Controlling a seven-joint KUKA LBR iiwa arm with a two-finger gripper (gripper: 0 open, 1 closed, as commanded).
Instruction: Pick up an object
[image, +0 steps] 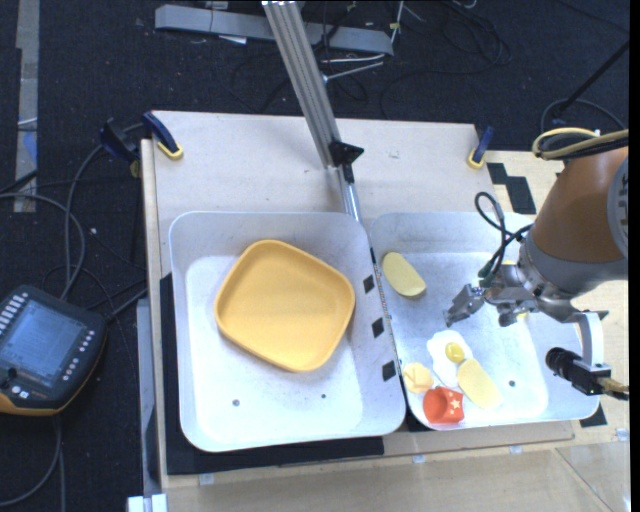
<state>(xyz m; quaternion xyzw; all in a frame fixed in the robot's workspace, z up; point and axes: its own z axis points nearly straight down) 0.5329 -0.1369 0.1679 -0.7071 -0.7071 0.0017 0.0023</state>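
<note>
You have nothing lifted yet: every object lies in a bin, so the whole pick is left to do.

The tabletop (260, 165) is pale, matte board with clamps at its far corners. On it sit two shallow white bins with rounded corners and a dull, slightly speckled floor. The left bin (200, 400) carries the largest item, a yellow plate (285, 303), a smooth rounded square with a raised lip that looks like hard plastic.

The arm (585, 210) reaches over the right bin (440, 240), and its tool (490, 300) hangs above the bin floor just beyond the toy food; I cannot tell whether it is wide or narrow, and nothing shows in it.

Near it lie the small candidates: a yellow rounded wedge (404, 275), apart, by the divider; then, clustered together, a glossy fried egg (450, 352), a pale yellow oblong piece (478, 384), a red piece (443, 404), and a small yellow chunk (417, 377).
</note>
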